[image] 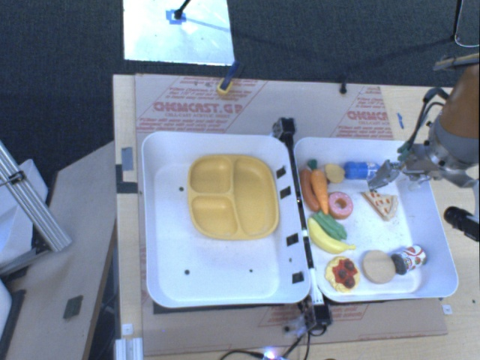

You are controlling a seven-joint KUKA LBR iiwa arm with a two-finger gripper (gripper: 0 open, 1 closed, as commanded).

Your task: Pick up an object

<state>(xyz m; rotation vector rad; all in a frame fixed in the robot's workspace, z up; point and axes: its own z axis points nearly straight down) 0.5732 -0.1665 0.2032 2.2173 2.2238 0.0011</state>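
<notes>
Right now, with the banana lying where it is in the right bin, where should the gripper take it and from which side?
Probably the banana's middle, from straight above, fingers closing across its width. It lies flat, slanting from upper left to lower right. The pea pod touches its upper side and the pizza lies close below its lower end, so the middle likely leaves the most finger room. The gripper sits up by the blue bottle.

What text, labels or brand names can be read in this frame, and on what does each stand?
"CHEMCAST GP": red print on the brown sheet under the bins, at its upper left.
The same red print repeats at upper right, too blurred to read in full.
Small red lines beneath each logo: too small to read.
Blue bottle and can in the right bin: labels blurred, unreadable.
</notes>
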